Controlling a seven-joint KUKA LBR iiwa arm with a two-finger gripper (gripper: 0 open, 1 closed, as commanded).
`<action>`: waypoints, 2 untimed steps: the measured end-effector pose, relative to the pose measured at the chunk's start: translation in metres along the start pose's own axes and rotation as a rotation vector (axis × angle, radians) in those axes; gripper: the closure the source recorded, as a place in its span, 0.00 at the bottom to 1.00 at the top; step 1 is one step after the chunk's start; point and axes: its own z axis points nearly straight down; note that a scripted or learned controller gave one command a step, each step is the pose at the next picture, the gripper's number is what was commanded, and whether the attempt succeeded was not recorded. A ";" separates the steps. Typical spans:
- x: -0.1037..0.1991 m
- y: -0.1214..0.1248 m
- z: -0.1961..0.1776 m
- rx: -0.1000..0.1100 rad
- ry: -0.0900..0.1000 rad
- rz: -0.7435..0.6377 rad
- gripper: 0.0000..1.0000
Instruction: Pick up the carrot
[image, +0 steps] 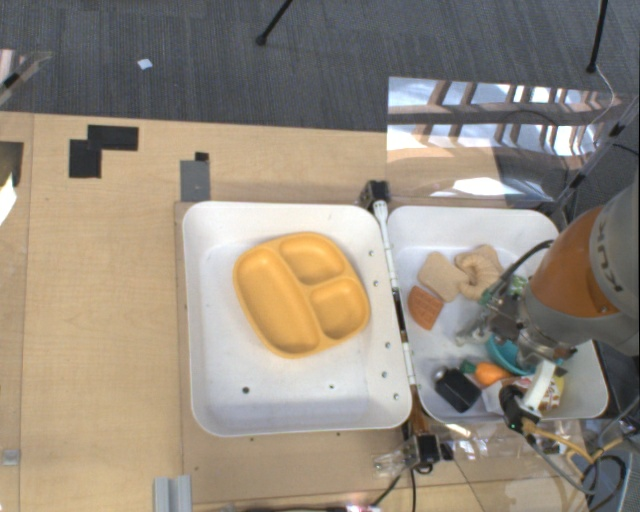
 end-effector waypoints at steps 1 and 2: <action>-0.021 0.009 -0.088 0.016 -0.002 0.220 0.00; 0.034 -0.021 -0.011 0.018 0.000 0.283 0.00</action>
